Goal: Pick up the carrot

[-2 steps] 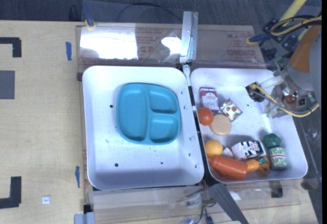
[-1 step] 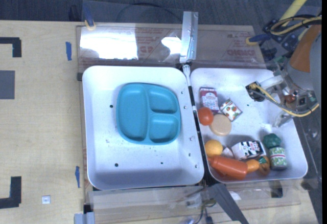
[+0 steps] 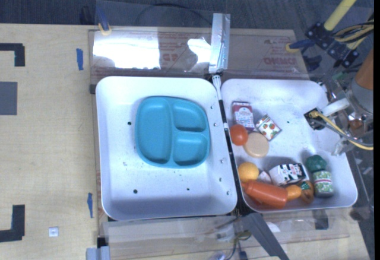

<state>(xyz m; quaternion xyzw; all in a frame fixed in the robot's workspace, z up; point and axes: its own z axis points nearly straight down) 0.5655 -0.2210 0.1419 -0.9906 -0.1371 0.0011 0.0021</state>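
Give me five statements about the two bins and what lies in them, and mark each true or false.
1. The blue divided plate lies in the left bin. True.
2. The carrot lies on the blue plate. False: it lies in the right bin, near its front edge.
3. The carrot is between the gripper's fingers. False: it lies loose in the bin.
4. A green-lidded jar stands in the right bin. True.
5. The plate has three compartments. True.

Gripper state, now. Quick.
Gripper: at the right edge of the right white bin, open or closed cannot be told. The long orange carrot lies in that bin's near side, apart from it.
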